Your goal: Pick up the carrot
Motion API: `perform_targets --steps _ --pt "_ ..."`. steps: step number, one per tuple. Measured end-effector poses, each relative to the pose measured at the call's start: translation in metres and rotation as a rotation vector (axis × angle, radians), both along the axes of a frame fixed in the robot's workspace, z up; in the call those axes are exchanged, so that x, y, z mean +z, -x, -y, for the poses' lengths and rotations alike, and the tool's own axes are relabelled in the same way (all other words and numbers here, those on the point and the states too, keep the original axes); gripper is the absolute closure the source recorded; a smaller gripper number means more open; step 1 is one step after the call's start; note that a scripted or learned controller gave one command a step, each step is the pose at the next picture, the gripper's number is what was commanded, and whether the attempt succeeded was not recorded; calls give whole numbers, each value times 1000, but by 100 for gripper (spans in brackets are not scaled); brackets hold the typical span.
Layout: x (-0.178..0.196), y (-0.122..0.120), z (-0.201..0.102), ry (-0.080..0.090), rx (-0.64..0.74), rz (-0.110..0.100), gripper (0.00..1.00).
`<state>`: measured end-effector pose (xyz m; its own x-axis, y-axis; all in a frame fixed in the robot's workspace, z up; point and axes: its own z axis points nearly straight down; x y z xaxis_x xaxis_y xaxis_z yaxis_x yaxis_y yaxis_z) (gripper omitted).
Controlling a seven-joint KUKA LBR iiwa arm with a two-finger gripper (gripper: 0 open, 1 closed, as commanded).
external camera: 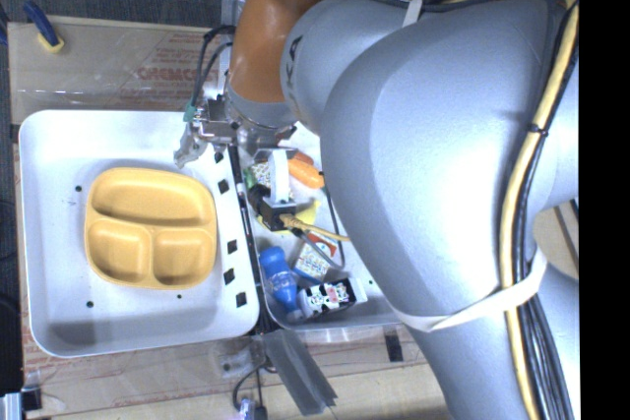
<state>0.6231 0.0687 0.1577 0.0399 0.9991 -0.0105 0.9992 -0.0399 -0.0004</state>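
The carrot (pixel 307 175), a short orange piece, lies in the upper part of the right bin (pixel 295 320), close under the big grey arm, which hides most of that bin. My gripper (pixel 200 139) hangs below the orange wrist band, over the upper right corner of the left bin (pixel 49 211), near the rim between the two bins. It is to the left of the carrot and apart from it. Nothing shows held in it.
A yellow divided tray (pixel 150 226) lies in the middle of the left bin. In the right bin a blue bottle (pixel 278 275), a small printed carton (pixel 313 261), a black-and-white item (pixel 331 295) and a green-white packet (pixel 261 174) crowd around the carrot.
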Motion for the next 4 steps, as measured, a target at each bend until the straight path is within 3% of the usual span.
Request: perform_targets --steps 2,3,4 --pt "-10 -6 -12 19 -90 28 0" --pt "33 33 133 -10 -30 -2 0" --pt "33 12 54 -11 10 -2 0"
